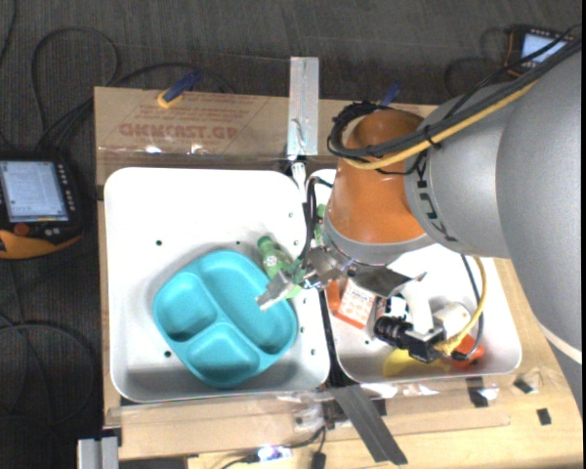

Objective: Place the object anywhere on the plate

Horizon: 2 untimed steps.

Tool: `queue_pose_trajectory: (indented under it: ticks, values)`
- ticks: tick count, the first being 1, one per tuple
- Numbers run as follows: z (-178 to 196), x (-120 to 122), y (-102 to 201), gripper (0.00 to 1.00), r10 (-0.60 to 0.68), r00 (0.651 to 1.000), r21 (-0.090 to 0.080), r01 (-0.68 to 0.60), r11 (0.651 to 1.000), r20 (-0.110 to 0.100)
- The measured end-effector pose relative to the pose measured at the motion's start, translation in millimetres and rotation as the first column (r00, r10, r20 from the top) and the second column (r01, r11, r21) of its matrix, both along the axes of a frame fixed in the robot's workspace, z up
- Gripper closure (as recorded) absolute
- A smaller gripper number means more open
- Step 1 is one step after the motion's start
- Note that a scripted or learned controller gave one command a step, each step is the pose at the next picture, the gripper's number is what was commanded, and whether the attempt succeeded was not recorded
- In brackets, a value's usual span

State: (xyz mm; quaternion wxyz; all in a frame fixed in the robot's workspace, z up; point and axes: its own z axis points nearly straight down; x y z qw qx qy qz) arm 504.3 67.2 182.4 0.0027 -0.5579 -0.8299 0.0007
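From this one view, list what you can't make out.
- Gripper: fingers blurred over the plate rim; grip unclear.
- Green object: small and blurred at the gripper; identity unclear.
- Right bin: mostly hidden by the arm.
- Orange packet and yellow item: partly covered by the arm.

A handheld control screen (27, 203) lies on the dark floor left of the bench; flattened cardboard (190, 125) lines the bench's back edge behind the left bin.

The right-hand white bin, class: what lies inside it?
In the right-hand white bin lie an orange-and-white packet, a yellow object and a red-orange piece. The grey arm with its orange band covers the rest of the bin's floor.
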Motion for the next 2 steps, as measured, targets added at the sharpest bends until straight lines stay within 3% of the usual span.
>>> queue_pose_trajectory:
  ticks: [1,2]
  values:
    - [8,-1,1,1.00,0.001,1.000,0.002,-0.001,1.000,-0.004]
    - [-7,-11,37,1.00,0.173,0.985,-0.003,-0.173,0.985,0.001]
